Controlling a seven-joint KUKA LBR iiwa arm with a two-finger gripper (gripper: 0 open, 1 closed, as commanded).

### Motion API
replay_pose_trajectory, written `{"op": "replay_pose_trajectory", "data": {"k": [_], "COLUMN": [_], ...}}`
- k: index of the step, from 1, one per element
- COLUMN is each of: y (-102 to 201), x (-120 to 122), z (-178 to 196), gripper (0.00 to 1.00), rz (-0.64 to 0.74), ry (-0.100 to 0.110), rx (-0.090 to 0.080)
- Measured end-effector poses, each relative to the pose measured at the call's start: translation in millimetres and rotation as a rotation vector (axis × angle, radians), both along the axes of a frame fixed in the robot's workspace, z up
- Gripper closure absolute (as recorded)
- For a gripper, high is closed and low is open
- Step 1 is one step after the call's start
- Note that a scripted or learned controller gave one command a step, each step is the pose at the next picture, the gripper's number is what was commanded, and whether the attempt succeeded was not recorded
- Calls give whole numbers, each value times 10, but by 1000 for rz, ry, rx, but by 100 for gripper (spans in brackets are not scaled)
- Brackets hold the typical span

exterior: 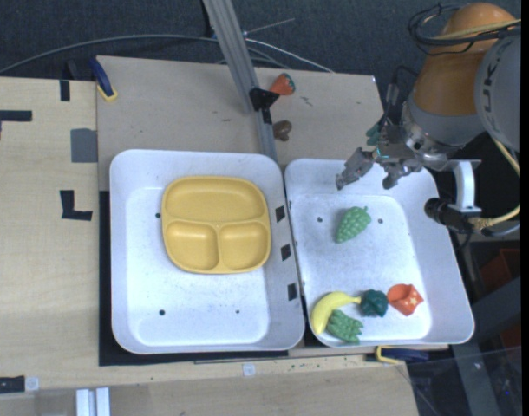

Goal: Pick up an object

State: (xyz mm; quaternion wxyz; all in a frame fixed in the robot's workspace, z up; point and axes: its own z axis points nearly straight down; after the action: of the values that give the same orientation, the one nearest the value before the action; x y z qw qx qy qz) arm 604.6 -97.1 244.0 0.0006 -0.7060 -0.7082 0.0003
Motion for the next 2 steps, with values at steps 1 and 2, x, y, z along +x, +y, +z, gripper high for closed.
{"op": "replay_pose_trajectory", "data": {"k": [1, 2], "y": [-1, 34], "x": [0, 83], "z": [1, -508], "gripper": [0, 0], "rz": [0, -1], "ry": [0, 5], "rx": [0, -1]}}
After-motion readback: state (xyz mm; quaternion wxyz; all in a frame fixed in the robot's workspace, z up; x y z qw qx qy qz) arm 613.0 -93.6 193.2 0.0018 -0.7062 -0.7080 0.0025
